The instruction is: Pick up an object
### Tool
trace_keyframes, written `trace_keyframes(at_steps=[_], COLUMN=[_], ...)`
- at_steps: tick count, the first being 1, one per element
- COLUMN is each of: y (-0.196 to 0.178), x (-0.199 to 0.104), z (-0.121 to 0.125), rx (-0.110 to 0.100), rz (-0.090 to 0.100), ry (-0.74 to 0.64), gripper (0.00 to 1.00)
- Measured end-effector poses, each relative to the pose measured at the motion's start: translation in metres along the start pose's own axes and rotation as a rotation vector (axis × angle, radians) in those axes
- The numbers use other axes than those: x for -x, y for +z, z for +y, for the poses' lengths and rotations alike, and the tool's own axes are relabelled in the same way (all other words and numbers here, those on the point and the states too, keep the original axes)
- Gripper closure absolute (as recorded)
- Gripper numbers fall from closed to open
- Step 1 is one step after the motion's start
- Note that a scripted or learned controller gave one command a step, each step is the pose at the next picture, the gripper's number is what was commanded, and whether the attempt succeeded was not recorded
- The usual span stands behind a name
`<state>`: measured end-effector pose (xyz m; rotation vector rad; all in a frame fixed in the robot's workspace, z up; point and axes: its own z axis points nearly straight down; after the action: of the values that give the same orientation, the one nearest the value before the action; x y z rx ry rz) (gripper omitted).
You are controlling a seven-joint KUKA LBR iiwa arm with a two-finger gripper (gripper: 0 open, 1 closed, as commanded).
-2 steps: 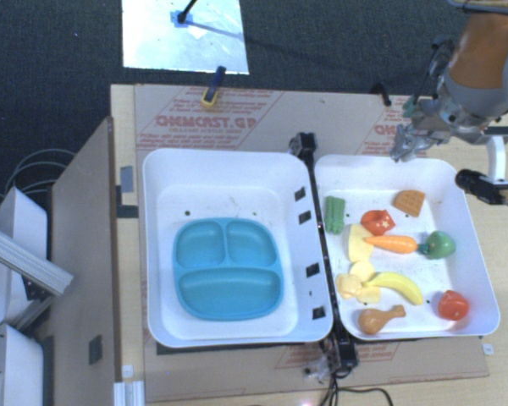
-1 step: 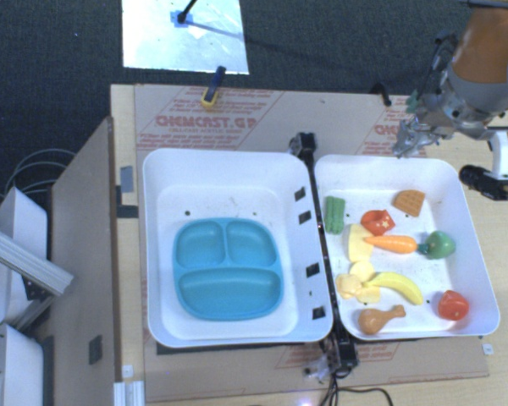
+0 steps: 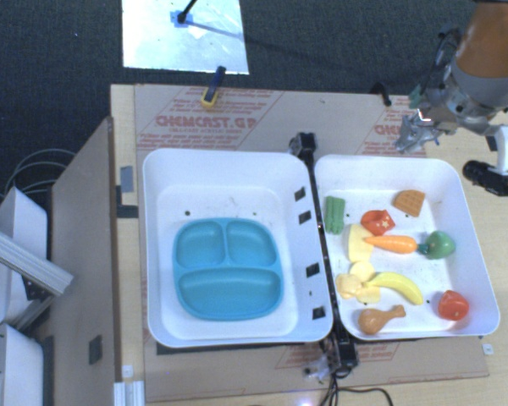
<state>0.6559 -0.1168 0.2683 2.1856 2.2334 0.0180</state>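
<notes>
1. worktop (image 3: 237, 112), cardboard-faced with red lettering, carries two shallow white bins side by side.
2. left bin (image 3: 165, 172) holds a blue divided plate (image 3: 228, 268) with three compartments, lying flat near the middle of the bin.
3. right bin (image 3: 457, 184) holds a scatter of toy food.
4. green cucumber piece (image 3: 334, 214) lies at the bin's left wall, towards the far side.
5. brown waffle-like piece (image 3: 409, 201) sits towards the far wall, apart from the rest.
6. red tomato (image 3: 378, 222) touches the orange carrot (image 3: 393, 244), which lies crosswise with its tip meeting a green pepper (image 3: 439, 244) on the right.
7. yellow cheese wedge (image 3: 357, 242) sits just left of the carrot; a pale yellow lumpy piece (image 3: 356, 282) lies nearer.
8. yellow banana (image 3: 397, 286) curves across the near middle, beside the pale piece.
9. brown chicken drumstick (image 3: 381, 317) rests by the near wall; a second red tomato (image 3: 453, 304) sits in the near right corner.
10. arm (image 3: 487, 49) reaches in at far right, orange band above grey wrist.
11. gripper (image 3: 416, 132) hangs over the worktop just beyond the right bin's far wall, above no toy and touching none; cannot tell whether it is released or clenched.
12. small yellow and blue object (image 3: 212, 90) lies on the worktop's far edge.
</notes>
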Motion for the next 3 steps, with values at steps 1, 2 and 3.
trace_keyframes(at_steps=[1, 2, 3], y=[-0.011, -0.022, -0.218], x=[0.000, 0.000, 0.070], z=[0.001, 0.002, -0.034], rx=[0.003, 0.007, 0.001], rz=[-0.001, -0.002, -0.006], ry=[-0.004, -0.007, 0.025], gripper=[1.00, 1.00, 1.00])
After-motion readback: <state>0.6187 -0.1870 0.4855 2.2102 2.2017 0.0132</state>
